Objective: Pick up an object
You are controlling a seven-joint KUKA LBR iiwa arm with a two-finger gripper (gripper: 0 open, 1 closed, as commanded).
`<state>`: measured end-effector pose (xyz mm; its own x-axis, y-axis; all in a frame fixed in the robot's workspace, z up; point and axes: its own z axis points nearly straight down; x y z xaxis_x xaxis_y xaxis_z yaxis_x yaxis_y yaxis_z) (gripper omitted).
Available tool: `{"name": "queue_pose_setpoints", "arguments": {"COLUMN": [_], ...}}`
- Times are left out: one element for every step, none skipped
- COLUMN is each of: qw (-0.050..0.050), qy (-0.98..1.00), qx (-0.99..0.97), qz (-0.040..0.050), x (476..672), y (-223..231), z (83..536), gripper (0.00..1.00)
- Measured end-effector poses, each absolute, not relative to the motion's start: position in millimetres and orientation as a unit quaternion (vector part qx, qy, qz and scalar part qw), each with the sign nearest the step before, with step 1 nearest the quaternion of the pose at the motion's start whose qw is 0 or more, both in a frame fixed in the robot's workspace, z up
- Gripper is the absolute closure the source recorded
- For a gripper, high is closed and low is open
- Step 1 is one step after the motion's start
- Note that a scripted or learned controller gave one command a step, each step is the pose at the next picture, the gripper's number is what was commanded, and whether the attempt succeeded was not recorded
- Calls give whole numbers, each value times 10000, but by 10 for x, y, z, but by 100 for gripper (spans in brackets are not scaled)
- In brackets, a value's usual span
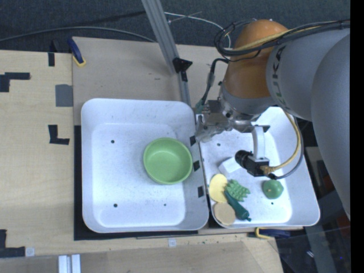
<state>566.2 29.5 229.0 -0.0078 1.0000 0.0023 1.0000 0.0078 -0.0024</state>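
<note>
Grey arm (318, 78) with orange band (256, 56) enters from 3 o'clock. Gripper (219, 121) hangs over the 11 o'clock corner of the right bin (304, 209); whether its jaws are apart cannot be told. At 6 o'clock there lie yellow pieces (218, 187), a green toy (236, 198) and a green ball (272, 189). Left bin (114, 209) holds 1 green bowl (167, 160).

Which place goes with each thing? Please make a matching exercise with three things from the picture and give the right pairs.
Things:
1. green bowl
2. small green ball
3. yellow disc

Places:
A. right bin, near its left wall
B. middle of the left bin
C. right bin, right of the leafy green toy

Pairs: 1-B, 2-C, 3-A
</note>
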Motion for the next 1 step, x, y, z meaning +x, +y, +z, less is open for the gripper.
{"name": "queue_pose_setpoints", "arguments": {"qw": [19], "qy": [-7100], "qx": [-7042], "qz": [3], "x": [5438], "y": [848], "z": [2371], "gripper": [100]}}
